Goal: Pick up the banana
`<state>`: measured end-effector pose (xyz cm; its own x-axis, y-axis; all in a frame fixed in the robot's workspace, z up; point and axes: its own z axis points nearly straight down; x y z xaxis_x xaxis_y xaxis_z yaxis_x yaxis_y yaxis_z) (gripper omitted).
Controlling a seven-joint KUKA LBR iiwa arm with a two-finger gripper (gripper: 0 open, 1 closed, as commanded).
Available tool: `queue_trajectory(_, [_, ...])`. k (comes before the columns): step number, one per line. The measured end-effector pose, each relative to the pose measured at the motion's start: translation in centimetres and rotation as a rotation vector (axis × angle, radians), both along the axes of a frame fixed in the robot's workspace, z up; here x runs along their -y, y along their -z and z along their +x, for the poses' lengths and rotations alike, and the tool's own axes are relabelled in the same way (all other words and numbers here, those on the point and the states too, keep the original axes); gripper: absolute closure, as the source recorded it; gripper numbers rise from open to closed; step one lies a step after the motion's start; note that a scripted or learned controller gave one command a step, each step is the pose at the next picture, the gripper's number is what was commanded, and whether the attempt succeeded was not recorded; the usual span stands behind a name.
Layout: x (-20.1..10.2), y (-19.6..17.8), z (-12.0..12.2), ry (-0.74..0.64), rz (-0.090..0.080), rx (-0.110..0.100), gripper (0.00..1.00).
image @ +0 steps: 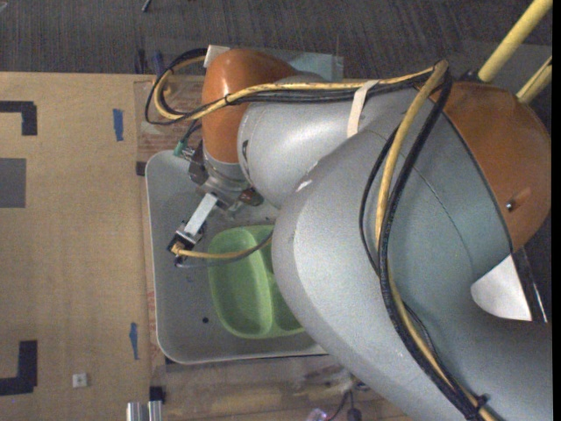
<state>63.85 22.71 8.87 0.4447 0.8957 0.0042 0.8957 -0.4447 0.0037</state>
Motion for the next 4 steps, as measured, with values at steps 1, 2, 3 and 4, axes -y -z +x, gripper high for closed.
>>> queue_trajectory(1, [0.0,0.0,0.8,0.347,0.003,-0.001,1.00])
queue_trajectory(2, [0.5,-9.3,-3.5,0.689,0.001,-0.005,1.00])
queue_trajectory(3, [0.3,-11.3,-9.7,0.701,0.000,-0.008,1.00])
queue_trajectory(4, [0.3,-3.9,-3.5,0.911,0.002,-0.006,1.00])
